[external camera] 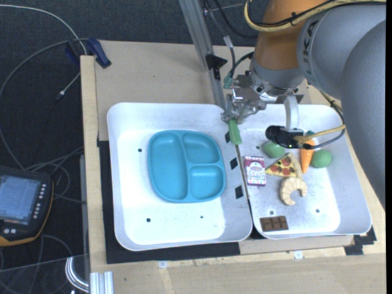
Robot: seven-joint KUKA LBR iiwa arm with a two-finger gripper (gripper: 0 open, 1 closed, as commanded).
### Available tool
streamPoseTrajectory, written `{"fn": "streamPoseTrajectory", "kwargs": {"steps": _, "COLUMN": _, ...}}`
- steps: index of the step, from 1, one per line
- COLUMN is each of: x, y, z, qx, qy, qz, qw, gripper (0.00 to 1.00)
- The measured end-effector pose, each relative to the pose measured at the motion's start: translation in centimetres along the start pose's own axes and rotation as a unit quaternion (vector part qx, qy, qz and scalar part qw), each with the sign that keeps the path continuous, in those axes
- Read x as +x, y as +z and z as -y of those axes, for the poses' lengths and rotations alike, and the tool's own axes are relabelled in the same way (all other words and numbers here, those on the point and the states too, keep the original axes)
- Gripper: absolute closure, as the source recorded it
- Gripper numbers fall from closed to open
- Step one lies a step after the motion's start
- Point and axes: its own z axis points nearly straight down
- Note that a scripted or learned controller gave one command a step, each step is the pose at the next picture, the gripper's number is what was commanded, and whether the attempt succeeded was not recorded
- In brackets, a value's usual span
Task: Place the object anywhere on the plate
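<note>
Hand (236, 112) positioned over divide between two white bins, closed on green stick-shaped object (234, 131), which is held hanging down from fingers. Blue three-compartment plate (185, 165) seated in left bin (131, 225). Croissant (292, 189), pizza slice (282, 166), carrot (305, 158) and small pink carton (255, 170) grouped in right bin (331, 219).

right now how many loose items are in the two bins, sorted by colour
green: 3, stick, oval piece, round piece
orange: 1, carrot
tan: 1, croissant
brown: 1, chocolate bar
pink: 1, small carton
multicoloured: 1, pizza slice
blue: 1, plate
total: 9
</note>
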Motion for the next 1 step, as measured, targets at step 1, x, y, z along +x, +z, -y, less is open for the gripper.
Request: {"fn": "streamPoseTrajectory", "kwargs": {"steps": 1, "x": 5.23, "y": 0.03, "z": 1.73, "qx": 0.0, "qy": 0.0, "qz": 0.0, "qw": 1.0, "gripper": 1.0}}
